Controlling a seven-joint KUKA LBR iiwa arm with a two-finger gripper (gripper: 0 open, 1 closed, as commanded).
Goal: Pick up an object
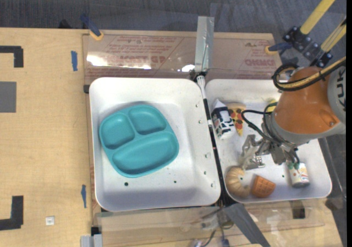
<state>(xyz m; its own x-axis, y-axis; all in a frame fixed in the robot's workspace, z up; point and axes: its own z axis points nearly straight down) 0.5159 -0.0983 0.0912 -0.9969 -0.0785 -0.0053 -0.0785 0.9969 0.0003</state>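
— Where did we see the gripper (257, 155)?
— Low in the right bin (324, 185), fingers apart, holding nothing. We saw an orange cup (262, 186) just below it.

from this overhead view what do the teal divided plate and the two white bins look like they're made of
The teal divided plate looks like moulded plastic with a smooth, fairly matte finish: one even colour, with rounded ridges between its three compartments. The left white bin and the right white bin look like thin formed plastic, smooth and slightly glossy, with rounded corners and soft rims, though painted metal can't be ruled out.
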